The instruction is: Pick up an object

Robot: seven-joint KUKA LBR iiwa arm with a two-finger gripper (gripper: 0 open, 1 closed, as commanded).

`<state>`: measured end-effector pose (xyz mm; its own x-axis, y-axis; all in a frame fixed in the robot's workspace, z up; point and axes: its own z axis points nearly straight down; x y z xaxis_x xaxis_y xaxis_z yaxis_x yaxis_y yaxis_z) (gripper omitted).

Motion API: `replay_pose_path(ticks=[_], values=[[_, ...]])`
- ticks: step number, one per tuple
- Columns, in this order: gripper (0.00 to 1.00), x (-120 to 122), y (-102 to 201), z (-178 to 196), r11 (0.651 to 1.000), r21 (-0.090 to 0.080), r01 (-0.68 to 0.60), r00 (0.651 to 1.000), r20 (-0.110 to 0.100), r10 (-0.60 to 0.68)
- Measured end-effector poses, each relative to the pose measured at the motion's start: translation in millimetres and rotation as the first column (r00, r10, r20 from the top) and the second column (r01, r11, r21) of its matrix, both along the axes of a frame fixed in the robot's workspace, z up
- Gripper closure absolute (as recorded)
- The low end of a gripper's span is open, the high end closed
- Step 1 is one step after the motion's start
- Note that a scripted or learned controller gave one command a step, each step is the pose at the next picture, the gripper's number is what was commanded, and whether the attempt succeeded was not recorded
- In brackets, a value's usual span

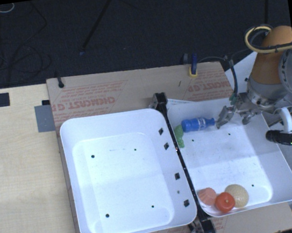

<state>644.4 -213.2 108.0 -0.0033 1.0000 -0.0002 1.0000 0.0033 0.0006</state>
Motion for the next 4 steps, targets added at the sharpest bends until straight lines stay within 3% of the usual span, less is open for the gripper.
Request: replay_pose_path(ticks=[1, 2, 3, 4], values=[[0.00, -51.8, 55.6, -22.2, 1.000, 0.005, -0.001, 1.000, -0.010, 0.001], [0.00, -105.2, 5.9, 40.8, 1.000, -0.001, 0.008, 1.000, -0.003, -0.008], [0.00, -51.8, -0.9, 26.8, 1.000, -0.001, 0.002, 1.000, 0.001, -0.002], [1.00, -54.5, -1.8, 37.0, 1.000, 0.002, 0.005, 1.000, -0.003, -0.005]])
